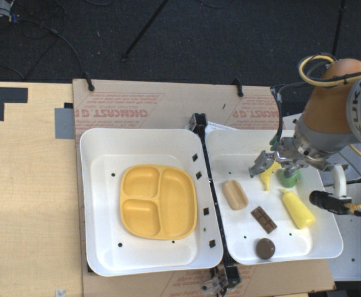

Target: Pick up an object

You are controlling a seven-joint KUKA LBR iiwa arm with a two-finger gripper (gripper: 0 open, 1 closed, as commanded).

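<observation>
bench [25, 184]: pale wood | floor: dark, cabled | pincer [268, 164]: state unclear

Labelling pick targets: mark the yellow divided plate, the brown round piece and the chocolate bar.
yellow divided plate [158, 202]: camera view, on the ridge between its compartments.
brown round piece [265, 248]: camera view, centre of its top face.
chocolate bar [264, 219]: camera view, middle of its upper face.

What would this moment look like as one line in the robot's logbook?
hand: low in right bin, over yellow piece | nothing seen held | left bin: yellow divided plate
</observation>
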